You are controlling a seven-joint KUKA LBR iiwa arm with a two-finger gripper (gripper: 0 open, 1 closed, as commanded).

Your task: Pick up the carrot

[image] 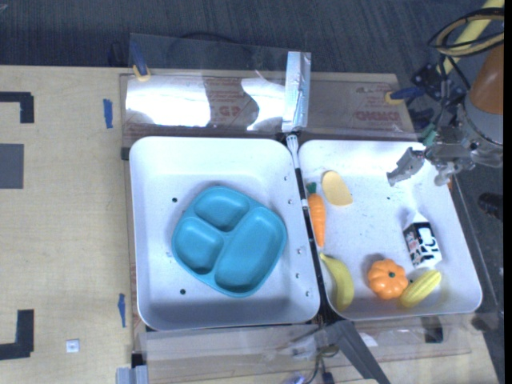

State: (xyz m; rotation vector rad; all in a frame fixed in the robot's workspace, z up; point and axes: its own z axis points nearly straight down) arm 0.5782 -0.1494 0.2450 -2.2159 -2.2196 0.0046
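Two shallow white bins sit side by side on the desk (64,214); the left bin (160,166) holds a blue divided plate (230,238) with three compartments, lying near its middle; the right bin (376,162) holds the loose items

The carrot (318,218) lies along the left wall of the right bin, just beside the ridge where the two bins meet, its green top pointing toward the far side and its tip toward the near side; just beyond its top, to the right, lies a pale yellow oval piece (337,189); just beside its tip lies a banana (340,280), curving toward the near wall; to the right of the banana sits a small orange pumpkin (386,278), touching a yellow lemon-like piece (422,287) at its right; a small black-and-white container (421,245) lies near the right wall

The hand (424,165) is over the far right corner of the right bin, well apart from the carrot; two grey fingers show spread apart with nothing between them; the arm's orange band (488,82) shows at the right edge
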